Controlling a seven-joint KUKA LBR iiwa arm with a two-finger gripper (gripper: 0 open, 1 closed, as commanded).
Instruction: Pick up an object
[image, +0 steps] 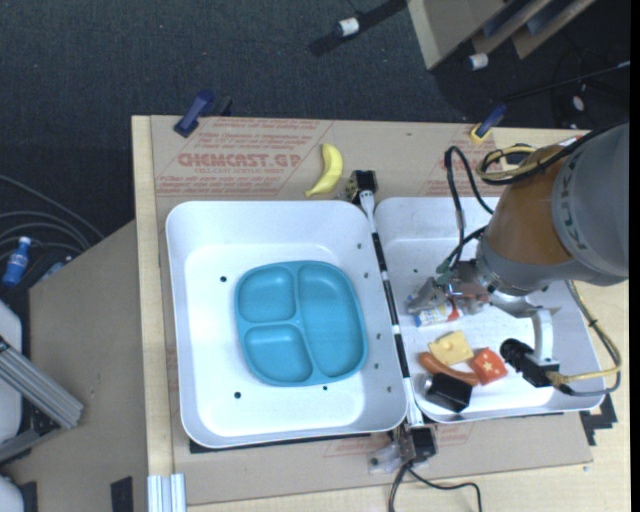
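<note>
My gripper is low over the left part of the right bin, reaching in from the right under the orange band of the arm. Just below it lies a small white and red item, very close to the gripper tip; whether they touch is unclear. Toward the front of this bin sit a yellow piece, an orange carrot-like piece, a red piece and a black block.
The left bin holds a blue divided plate. A banana lies on the bench behind the bins. A blue clip sits at the bench's far left corner. The divider between the bins runs just left of the gripper.
</note>
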